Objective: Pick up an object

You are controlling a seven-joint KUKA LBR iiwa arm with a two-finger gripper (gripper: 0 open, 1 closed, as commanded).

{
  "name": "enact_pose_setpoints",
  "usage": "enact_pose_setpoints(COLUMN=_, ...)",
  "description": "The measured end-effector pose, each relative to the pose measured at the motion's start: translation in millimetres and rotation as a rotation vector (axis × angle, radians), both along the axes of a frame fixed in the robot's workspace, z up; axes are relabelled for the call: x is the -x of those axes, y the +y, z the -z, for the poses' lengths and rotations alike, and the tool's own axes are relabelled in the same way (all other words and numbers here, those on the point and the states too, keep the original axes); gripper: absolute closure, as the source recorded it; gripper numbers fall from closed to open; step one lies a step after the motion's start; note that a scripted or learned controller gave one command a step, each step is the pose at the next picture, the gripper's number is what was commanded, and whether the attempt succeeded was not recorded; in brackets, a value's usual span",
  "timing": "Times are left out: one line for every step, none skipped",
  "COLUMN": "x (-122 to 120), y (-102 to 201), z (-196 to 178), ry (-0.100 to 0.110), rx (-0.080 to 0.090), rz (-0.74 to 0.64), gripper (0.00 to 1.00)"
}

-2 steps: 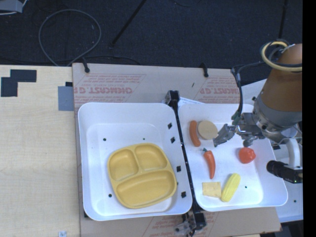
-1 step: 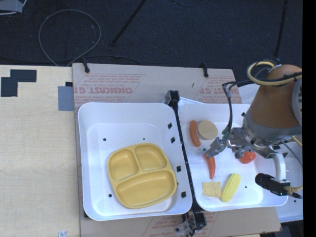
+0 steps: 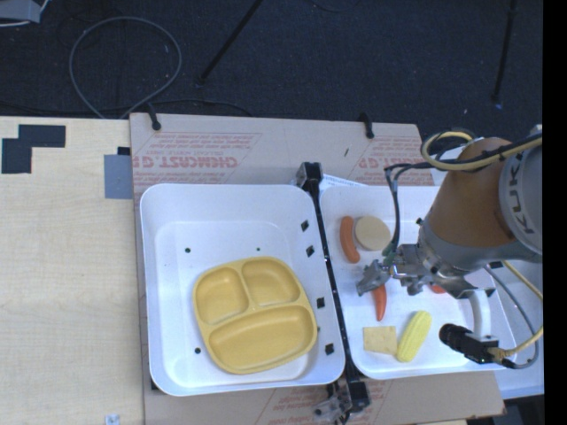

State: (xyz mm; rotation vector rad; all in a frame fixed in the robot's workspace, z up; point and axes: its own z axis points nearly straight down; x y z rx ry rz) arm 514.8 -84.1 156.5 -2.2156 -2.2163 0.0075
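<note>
My gripper (image 3: 373, 279) hangs low over the middle of the right bin (image 3: 354, 195), reaching in from the right. Just beneath it lies a small orange carrot (image 3: 380, 304), pointing toward the front; I cannot tell whether they touch. Behind the gripper lie a reddish sausage (image 3: 349, 239) and a round tan bun (image 3: 372, 234) side by side. Toward the bin's front sit a pale yellow cheese slice (image 3: 381, 339) and a corn cob (image 3: 414, 336). The arm's grey and orange wrist hides the right part of this bin.
The left bin (image 3: 164, 237) holds a yellow divided plate (image 3: 255, 315) at its front right. A black divider (image 3: 323, 264) runs between the two bins. Tan bench surface (image 3: 62, 264) lies to the left.
</note>
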Motion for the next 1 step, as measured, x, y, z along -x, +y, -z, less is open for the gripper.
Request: enact_pose_setpoints(x=5.6, y=-5.8, z=61.4, ry=0.002, rx=0.0, rz=0.001, gripper=0.0)
